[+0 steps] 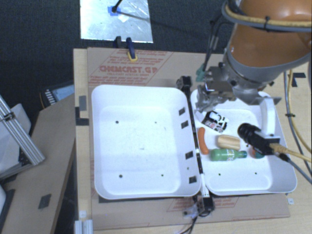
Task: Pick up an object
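My gripper [206, 104] hangs over the far left part of the right bin [243, 182], under the big orange and grey wrist. Just below it lies a small black-and-white object [215, 121]. Nearer the front are an orange carrot-like stick [203, 140] along the bin's left wall, a tan bread roll [228, 141] and a green bottle [228, 154] lying on its side. A small orange and teal thing [255, 153] peeks out at the bottle's right end, partly hidden by the arm.
The left bin [141, 140] sits beside the right one, with black clips along the shared wall [192, 140]. A cardboard sheet [129, 65] lies beneath both bins. A shiny metal plate [117, 13] lies beyond the bench.
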Available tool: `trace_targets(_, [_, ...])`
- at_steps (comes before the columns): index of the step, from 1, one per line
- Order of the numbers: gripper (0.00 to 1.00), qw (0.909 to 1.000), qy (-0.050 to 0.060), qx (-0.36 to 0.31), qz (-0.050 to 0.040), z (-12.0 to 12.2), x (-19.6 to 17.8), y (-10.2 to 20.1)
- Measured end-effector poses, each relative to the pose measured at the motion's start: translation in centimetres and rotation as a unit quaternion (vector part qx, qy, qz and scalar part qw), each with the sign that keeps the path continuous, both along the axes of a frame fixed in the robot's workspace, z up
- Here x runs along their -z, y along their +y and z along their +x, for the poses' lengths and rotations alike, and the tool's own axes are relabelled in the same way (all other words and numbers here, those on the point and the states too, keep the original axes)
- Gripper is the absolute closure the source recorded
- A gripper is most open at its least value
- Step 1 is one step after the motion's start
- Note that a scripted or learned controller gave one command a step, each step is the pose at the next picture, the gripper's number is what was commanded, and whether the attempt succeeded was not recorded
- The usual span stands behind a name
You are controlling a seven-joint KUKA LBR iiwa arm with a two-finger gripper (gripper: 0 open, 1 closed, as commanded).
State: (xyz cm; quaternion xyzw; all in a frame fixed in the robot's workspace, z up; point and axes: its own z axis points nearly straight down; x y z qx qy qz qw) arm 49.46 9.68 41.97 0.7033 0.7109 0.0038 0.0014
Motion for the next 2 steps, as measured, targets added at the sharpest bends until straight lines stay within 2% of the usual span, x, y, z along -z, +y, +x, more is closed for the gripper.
trace_targets(1, [1.0,1.0,-0.001,0.003,-0.0004,-0.8,-6.0,0.1])
trace_targets(2, [1.0,1.0,0.0,0.001,-0.0001,-0.8,-10.4,4.4])
